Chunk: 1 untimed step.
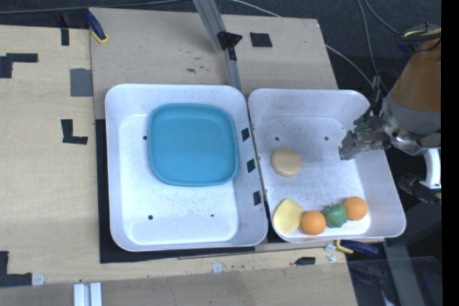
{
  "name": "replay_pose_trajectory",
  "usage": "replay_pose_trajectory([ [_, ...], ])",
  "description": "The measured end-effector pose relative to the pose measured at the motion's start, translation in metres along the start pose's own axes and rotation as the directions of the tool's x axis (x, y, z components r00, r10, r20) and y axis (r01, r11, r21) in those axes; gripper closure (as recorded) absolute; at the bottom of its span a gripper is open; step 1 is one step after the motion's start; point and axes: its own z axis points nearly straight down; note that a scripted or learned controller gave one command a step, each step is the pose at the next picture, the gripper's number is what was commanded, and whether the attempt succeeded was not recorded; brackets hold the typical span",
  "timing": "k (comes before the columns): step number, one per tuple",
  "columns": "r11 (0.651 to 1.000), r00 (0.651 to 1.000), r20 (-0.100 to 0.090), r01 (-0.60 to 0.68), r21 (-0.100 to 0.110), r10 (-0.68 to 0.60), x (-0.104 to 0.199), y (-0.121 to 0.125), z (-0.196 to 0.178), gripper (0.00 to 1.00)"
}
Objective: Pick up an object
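The gripper (353, 145) hangs over the right edge of the right bin (315, 105), its dark fingers small and blurred, so whether they are spread or pressed together cannot be told; nothing is seen between them. The arm (419, 93) enters from the right, its orange band above the wrist.

The right bin holds five things. A pale round piece (287, 162) lies near the bin's middle, well apart from the gripper. Along the near edge sit four in a row: a yellow piece (287, 216) at the near left corner, an orange ball (313, 222) touching it, a green object (335, 215), and a second orange ball (356, 208) nearest the right edge.

The left bin (129, 226) holds one thing, a blue square plate (193, 143), lying flat toward its far side.
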Motion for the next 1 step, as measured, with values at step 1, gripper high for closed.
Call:
replay_pose_trajectory([
  [1, 1.0, 1.0, -0.001, 0.0, 0.002, 0.0, -0.0041, 0.0007, -0.0423, 1.0],
])
